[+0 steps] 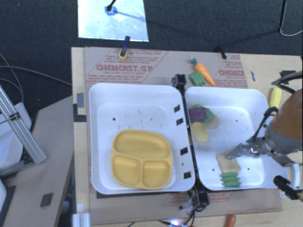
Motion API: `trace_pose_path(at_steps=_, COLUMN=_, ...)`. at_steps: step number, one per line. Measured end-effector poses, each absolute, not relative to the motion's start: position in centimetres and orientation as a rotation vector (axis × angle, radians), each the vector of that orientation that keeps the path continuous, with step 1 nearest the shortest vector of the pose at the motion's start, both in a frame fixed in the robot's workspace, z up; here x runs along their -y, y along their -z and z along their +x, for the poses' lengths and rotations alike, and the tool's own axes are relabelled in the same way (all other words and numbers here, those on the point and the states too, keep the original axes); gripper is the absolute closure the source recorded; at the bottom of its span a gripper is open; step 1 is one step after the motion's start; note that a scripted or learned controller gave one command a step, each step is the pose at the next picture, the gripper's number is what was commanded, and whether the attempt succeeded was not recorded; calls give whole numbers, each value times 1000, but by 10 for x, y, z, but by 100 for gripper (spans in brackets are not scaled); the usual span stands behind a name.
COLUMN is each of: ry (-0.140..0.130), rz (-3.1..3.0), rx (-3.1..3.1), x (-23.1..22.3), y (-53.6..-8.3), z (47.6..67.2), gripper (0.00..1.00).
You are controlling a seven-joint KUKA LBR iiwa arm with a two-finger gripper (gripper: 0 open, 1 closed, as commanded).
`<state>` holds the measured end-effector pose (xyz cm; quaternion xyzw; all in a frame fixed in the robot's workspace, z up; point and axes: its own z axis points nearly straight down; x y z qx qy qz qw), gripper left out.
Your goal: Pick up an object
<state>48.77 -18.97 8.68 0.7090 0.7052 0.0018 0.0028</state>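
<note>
- Silvery square sheet, on the dark floor covering beyond the bench's far left; reflective, with a small blue piece on it.
- Blue-and-yellow clamp, on the far edge of the brown printed board that underlies both bins.
- Left bin: shallow, white, rounded corners, a few dark specks on its floor. Contents: one yellow tray, smooth plastic, three compartments (one long, two small), lying toward the bin's near side.
- Black clips in a row along the seam between the two bins.
- Toy carrot, orange with a green top, lying on the board outside the bins, just beyond the right bin's far-left corner; a green ridged piece beside it.
- Right bin: same shallow white form. Contents:
  - purple-and-green toy, lumpy, near the far-left corner;
  - pale yellow oval piece, smooth, just nearer than the purple toy;
  - tan slice, flat and roughly square, bread-like, at the middle of the near half;
  - green ridged toy, close beside the tan slice on its near side.
- Gripper: metallic, reaching in from the right, tip low over the bin floor just at the far edge of the tan slice; whether the claw is wide or narrow cannot be told, and nothing is seen held in it.
- Yellow elongated object, outside the right bin's far-right rim.
- Arm, grey with an orange band, overhanging the right bin's right side.
</note>
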Motion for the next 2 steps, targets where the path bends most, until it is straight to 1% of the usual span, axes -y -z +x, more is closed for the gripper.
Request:
trace_pose_path(at_steps=1, ry=-11, rz=2214, rx=-2221, x=185, y=-98, z=490, gripper=100)
trace_pose_path(at_steps=2, ry=-4, rz=2207, rx=-2210, x=165, y=-89, z=490, gripper=100)
